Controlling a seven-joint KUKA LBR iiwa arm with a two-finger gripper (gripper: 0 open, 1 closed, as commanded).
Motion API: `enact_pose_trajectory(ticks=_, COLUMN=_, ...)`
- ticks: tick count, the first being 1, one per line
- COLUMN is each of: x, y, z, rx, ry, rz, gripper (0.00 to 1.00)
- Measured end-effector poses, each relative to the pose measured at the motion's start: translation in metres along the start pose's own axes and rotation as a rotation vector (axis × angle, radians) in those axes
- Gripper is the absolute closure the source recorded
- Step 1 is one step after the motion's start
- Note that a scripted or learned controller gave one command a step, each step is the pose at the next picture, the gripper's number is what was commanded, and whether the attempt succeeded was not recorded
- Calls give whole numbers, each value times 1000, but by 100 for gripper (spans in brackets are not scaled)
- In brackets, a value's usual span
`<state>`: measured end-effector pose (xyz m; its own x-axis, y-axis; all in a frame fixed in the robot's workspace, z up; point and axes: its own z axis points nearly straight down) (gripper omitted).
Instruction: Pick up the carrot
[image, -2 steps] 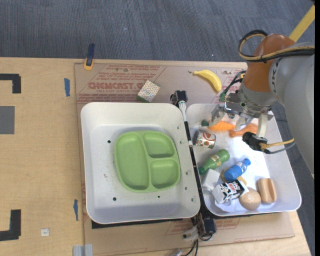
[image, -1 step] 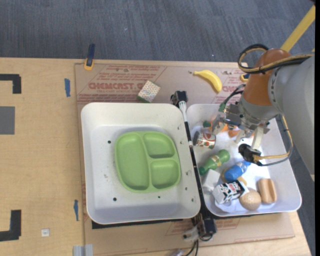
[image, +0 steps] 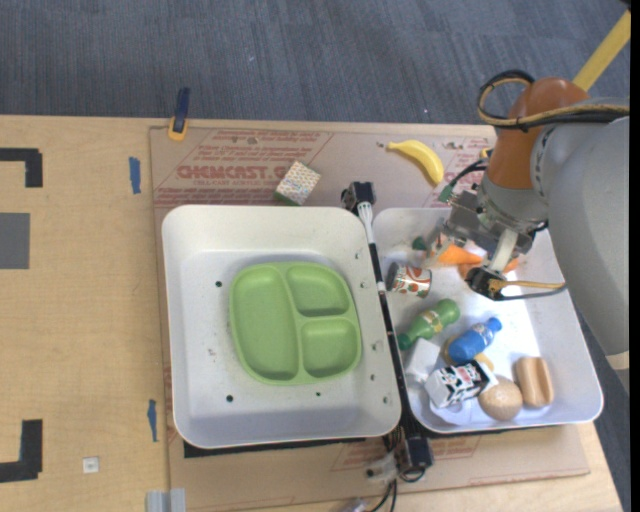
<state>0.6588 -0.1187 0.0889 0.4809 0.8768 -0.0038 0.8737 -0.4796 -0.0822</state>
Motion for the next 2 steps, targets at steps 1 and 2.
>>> enact_pose_trajectory(ticks=1, x=-30, y=-35, z=3, rx=-79, ry=22, rz=330, gripper=0)
enact_pose_trajectory(ticks=2, x=-50, y=-52, z=4, rx=-76, ry=38, rz=741, gripper=0)
